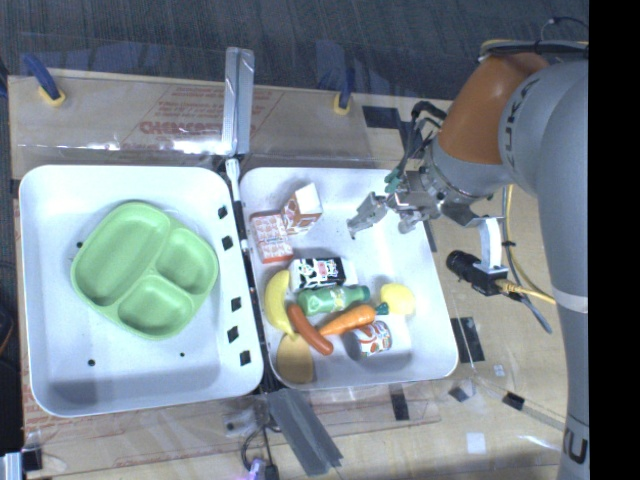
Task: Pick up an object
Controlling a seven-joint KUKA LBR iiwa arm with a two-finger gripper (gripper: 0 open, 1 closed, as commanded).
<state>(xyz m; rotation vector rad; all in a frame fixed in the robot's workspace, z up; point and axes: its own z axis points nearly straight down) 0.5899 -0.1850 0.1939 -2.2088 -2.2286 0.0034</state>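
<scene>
We see a pale green divided plate in the white left bin. In the white right bin lie an orange carrot, a yellow lemon, a yellow banana, a green bottle and a black-and-white carton.

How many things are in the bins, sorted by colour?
Green: 2, the divided plate and a bottle
Yellow: 2, a banana and a lemon
Orange: 1, a carrot
Other colours, cartons and the rest: 6
Total: 11
</scene>
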